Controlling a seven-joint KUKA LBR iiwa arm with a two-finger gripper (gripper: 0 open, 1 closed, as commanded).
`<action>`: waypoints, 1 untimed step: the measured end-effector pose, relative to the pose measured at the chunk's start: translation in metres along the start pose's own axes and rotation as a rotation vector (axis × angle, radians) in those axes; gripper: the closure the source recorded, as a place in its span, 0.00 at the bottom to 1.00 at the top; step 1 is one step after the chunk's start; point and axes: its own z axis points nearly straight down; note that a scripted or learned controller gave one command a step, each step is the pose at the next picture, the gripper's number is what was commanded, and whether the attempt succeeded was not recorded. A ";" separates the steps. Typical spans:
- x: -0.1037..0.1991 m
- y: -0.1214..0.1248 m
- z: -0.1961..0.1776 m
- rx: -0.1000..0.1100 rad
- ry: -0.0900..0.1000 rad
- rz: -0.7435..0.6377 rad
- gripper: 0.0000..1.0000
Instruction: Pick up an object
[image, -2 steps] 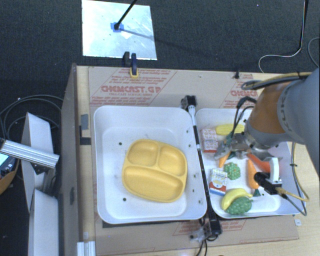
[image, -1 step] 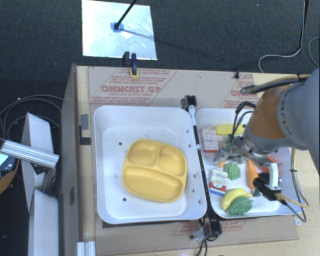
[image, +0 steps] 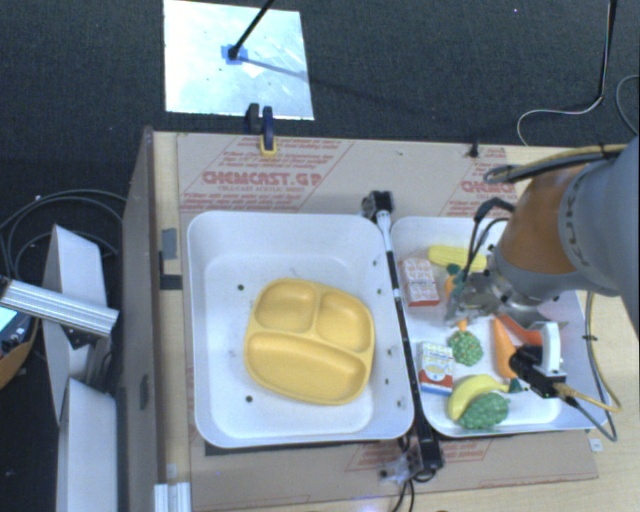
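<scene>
Grey metal and an orange band (image: 540, 215) filling the right side, arm (image: 590, 225) reaching in from the right and bending down over the right white plastic bin (image: 575, 420). Gripper (image: 463, 305) hanging low at the middle of that bin, wrist bulk covering most of it, black cables looping over the top. Impossible to tell whether open or closed; nothing visibly clamped.

Just below the gripper, a small green broccoli floret (image: 465, 348), very close, contact unclear. To its left, a small red-and-white snack box (image: 420, 281) lying flat near the bin's left wall. Above, a long yellow piece (image: 452, 257) poking out from behind the wrist, partly hidden. Lower left, a small white carton with blue and red print (image: 434, 365). At the bin's front, a yellow plastic banana (image: 474, 389) curled against a second, bigger green broccoli head (image: 484, 411), the two touching. Orange carrot-like pieces (image: 505, 345) just right of the floret, beside a black-and-white fitting (image: 535, 365).

Over in the left white plastic bin (image: 215, 300), a yellow three-compartment plastic tray (image: 310, 340), lying flat, slightly turned, well apart from the gripper. Brown cardboard sheet (image: 300, 170) under both bins.
</scene>
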 end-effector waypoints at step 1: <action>0.045 -0.012 -0.162 -0.016 -0.002 -0.007 1.00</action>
